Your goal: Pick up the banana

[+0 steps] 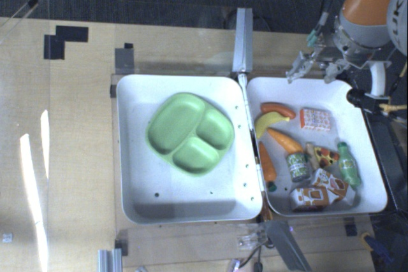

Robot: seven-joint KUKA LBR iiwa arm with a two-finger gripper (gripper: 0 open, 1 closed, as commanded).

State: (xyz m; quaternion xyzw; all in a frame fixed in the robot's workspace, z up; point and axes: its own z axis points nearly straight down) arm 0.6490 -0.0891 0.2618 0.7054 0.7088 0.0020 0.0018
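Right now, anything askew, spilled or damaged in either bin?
Nothing stands out. Toy foods lie jumbled in the right bin, the banana wedged under a hot dog beside a carrot. The green divided plate sits flat in the left bin. The gripper hovers above the right bin's far rim.

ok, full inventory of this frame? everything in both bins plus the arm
left bin: 1, white, left half of bench
divided plate: 1, green, middle of left bin
right bin: 1, white, beside left bin
banana: 1, yellow, upper left of right bin, under the hot dog
hot dog: 1, red-orange, top left of right bin
carrot: 1, orange, below banana
can: 1, green label, centre of right bin
bottle: 1, green, right side of right bin
red-and-white packet: 1, upper right of right bin
gripper: 1, grey, above right bin's far edge, fingers apart, holding nothing
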